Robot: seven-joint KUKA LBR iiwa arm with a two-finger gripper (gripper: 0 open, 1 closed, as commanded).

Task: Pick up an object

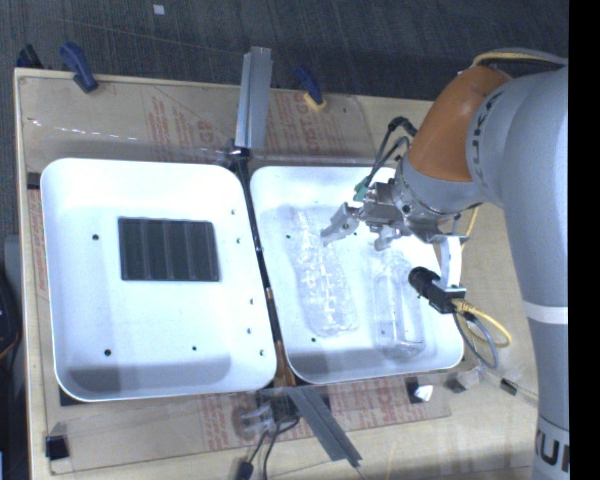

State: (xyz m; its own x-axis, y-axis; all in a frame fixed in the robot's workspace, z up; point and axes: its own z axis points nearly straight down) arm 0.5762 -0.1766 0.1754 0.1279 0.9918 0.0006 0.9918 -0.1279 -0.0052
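**Gripper hovering over right bin, two clear bottles lying below**

I am reaching in from the right, my grey arm (525, 168) with its orange band crossing over the right bin (280, 268). My gripper (365, 230) is hanging above the upper middle of that bin; whether it is released or clenched, I cannot tell from this angle, and nothing is showing up clearly in its grasp.

Two clear plastic bottles are lying flat on the bin floor. The larger clear bottle (320, 273) is stretching from near the top of the bin down toward the middle, just left of and below my gripper. The smaller clear bottle (395, 313) is lying beside it on the right, running toward the near rim, directly under my wrist. The two are lying close together but apart.

The left bin (70, 348) is carrying a dark ribbed rectangular tray (168, 249) near its centre. Both bins are sitting side by side on the surface (130, 108).
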